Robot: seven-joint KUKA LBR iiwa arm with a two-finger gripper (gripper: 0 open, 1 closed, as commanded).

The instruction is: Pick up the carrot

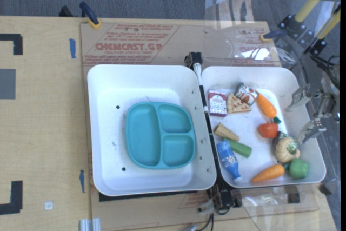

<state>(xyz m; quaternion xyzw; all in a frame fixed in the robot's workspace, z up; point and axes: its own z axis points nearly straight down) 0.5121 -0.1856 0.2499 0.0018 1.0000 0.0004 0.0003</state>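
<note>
Two toy carrots lie in the right bin [286,79]. One carrot [266,105], orange with a green tip, lies in the upper middle beside a small can [247,93]. A second carrot [268,172] rests near the front wall, next to a green ball [298,169]. My gripper [301,117] hovers at the bin's right rim, open, with nothing between its fingers. It stands to the right of both carrots and touches neither.
The right bin also holds a red box [217,103], a pizza slice [238,104], a tomato [268,130], a cone [226,132], a green stick [241,149], a blue bottle [229,160] and a beige bulb [285,149]. A teal divided plate [160,135] lies in the left bin [102,116].
</note>
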